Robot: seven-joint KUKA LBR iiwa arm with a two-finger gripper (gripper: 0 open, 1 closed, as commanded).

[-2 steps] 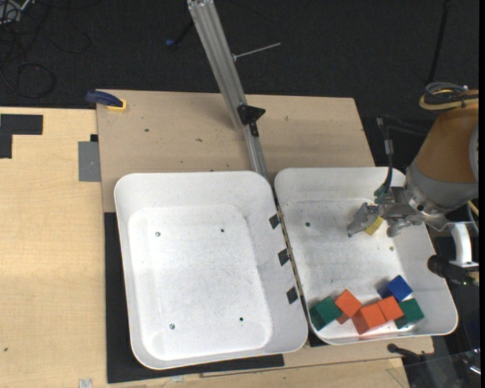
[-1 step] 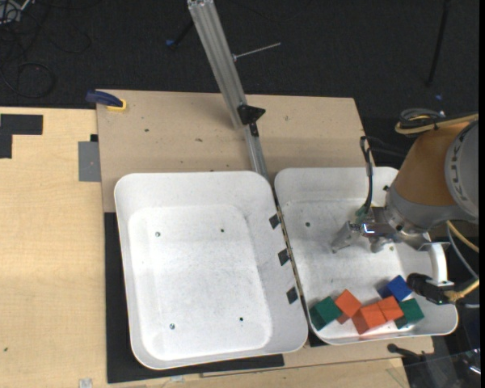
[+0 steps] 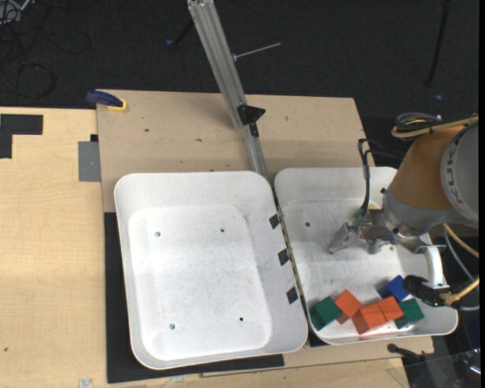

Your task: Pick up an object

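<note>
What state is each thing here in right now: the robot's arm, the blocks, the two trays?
End effector: over the right bin, nothing visibly between its fingers.
Blocks: clustered loose in the right bin's near corner, not picked up.
Right bin: holds the blocks.
Left bin: flat on the bench, bare white floor showing.

The arm (image 3: pixel 457 176) is a fat grey cylinder with a broad orange band (image 3: pixel 416 172) wrapped above the wrist. A thin black cable (image 3: pixel 365 180) runs along it, and its gripper (image 3: pixel 349 237) is small, grey metal.
</note>
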